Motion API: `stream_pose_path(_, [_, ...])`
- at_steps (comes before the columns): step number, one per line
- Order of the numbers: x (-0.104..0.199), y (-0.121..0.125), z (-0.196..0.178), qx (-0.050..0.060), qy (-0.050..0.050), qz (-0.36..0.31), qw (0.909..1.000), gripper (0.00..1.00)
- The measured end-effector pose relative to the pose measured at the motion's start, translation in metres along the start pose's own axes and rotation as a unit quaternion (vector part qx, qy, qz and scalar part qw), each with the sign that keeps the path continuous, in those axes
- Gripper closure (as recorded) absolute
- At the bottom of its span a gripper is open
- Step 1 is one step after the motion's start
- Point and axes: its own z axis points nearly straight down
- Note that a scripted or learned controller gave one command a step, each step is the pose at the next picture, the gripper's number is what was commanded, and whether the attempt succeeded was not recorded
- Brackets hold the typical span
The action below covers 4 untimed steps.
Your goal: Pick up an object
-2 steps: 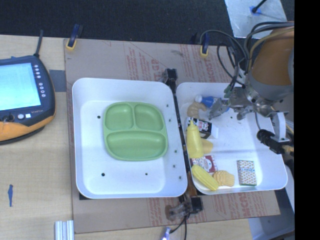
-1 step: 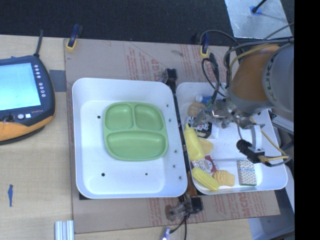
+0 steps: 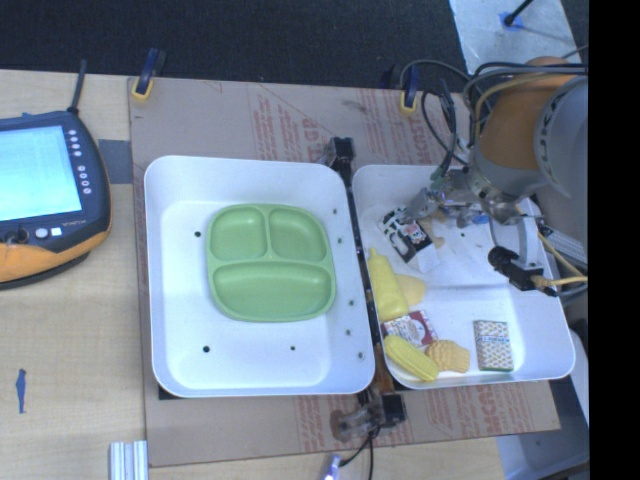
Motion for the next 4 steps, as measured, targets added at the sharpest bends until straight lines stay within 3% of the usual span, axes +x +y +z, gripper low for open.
stream_pose_path(1, [-0.067,-0.051,0.011,0.013,0.000,0.001,0.9999,0.00])
stream_pose_path(2, [-0.042,0.009,0.013,0.014,0.002,0.000,0.9999,0.00])
stream_pose_path(3, [-0.059,0.022,0.014,0.015,0.002,0.000,0.9999,0.00])
stream_pose_path(4, [-0.059,0.022,0.003,0.018,0.003,-0.002,0.9998,1.00])
